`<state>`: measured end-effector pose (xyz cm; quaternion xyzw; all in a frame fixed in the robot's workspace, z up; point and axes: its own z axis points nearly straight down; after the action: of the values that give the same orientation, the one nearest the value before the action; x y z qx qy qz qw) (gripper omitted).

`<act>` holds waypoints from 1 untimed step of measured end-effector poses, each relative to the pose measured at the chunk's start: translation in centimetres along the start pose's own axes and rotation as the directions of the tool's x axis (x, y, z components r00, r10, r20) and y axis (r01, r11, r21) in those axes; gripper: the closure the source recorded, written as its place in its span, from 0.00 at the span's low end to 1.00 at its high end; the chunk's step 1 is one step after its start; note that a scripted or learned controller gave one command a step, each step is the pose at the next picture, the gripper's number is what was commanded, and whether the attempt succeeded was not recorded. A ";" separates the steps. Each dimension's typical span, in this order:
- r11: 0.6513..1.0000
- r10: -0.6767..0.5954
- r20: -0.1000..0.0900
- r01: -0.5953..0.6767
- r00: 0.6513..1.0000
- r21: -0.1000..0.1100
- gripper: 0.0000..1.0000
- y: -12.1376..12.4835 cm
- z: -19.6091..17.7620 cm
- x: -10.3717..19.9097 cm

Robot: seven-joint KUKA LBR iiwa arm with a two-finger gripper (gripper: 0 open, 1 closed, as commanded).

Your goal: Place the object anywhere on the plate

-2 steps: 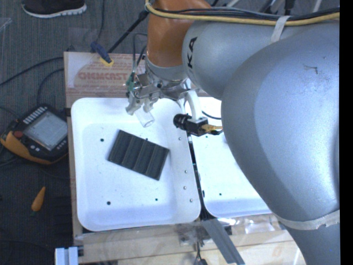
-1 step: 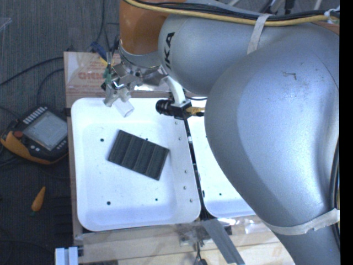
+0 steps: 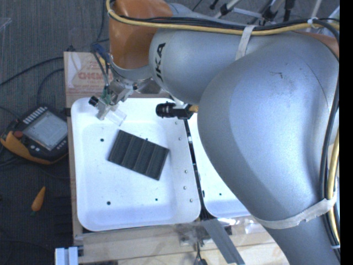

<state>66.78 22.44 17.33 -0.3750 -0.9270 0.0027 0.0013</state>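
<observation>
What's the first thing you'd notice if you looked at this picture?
The huge grey arm fills the right side and covers most of the right bin. Next comes the dark ridged plate lying slantwise in the middle of the left bin. The gripper hangs over that bin's far left corner.

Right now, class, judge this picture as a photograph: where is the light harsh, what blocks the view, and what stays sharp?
Camera view: the left bin glares bluish-white, near overexposed; the grey arm looms large and covers most of the right bin; the dark ribbed plate is crisp with almost no shadow; the gripper looks small and slightly soft.
</observation>
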 end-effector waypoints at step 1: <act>1.000 -0.006 -0.002 0.006 1.000 -0.001 1.00 -7.3 -6.2 7.7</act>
<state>56.21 22.51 23.58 -0.3723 -0.9281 0.0021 0.0020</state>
